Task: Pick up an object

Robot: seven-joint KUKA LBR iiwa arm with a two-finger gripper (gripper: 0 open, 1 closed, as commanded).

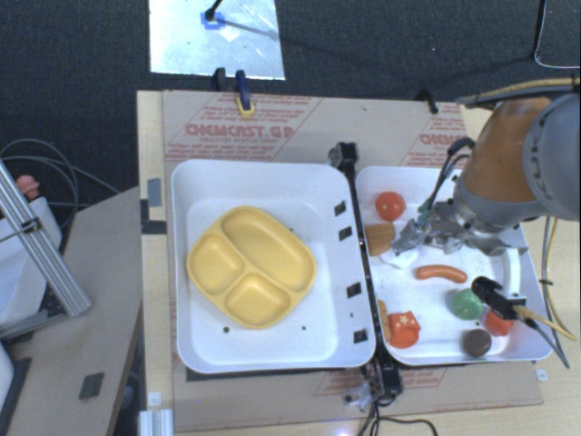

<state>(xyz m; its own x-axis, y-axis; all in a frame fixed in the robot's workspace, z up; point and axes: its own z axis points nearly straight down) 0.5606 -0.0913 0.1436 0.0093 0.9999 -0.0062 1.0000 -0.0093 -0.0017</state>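
Here, two white bins sit side by side: the left bin (195, 334) holds one yellow divided plate (251, 264), the right bin (517, 357) holds about eight small food toys. I count one red tomato (389, 204), one tan bread slice (379, 238), one sausage (441, 273), one green piece (467, 303), one brown disc (476, 341). My gripper (410, 236) hangs centre-right, just right of the bread, below the tomato; its grip I cannot tell. Cardboard covers the bench.
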